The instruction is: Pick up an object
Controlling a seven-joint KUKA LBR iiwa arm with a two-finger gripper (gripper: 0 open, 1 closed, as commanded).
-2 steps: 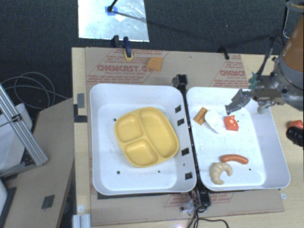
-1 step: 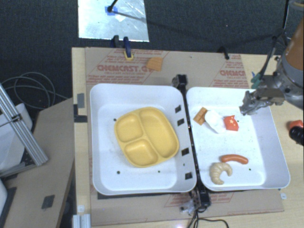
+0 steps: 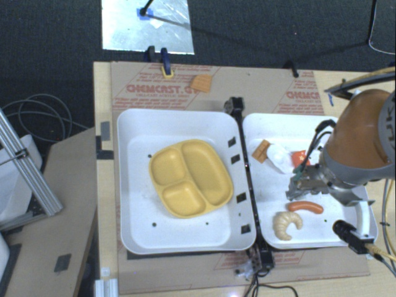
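Seen from the fixed overhead camera, two shallow white bins sit side by side on a table topped with brown printed cardboard. The left bin holds a yellow divided plate with three compartments, lying flat near the bin's middle and turned at an angle to the bin's walls.

The right bin holds several small objects. An orange-brown block lies near the bin's left wall, just beside a white object whose form is hard to make out. A small red item shows immediately right of the white one, partly hidden by the arm's cabling. Lower in the bin, a toy hot dog lies roughly level across the floor, and a pale croissant curls just below and to the left of it, close to the bin's front wall.

The grey arm, with its broad orange band, reaches in from the right and hangs over the right bin. Its end effector is low over the bin floor, just above the hot dog and below the red item. Whether the end effector is released or clenched cannot be told from this angle, and no object is seen between its tips.

Beyond the bins, a small tan square rests on the cardboard near the table's far edge, and a reflective sheet lies on the dark floor behind.
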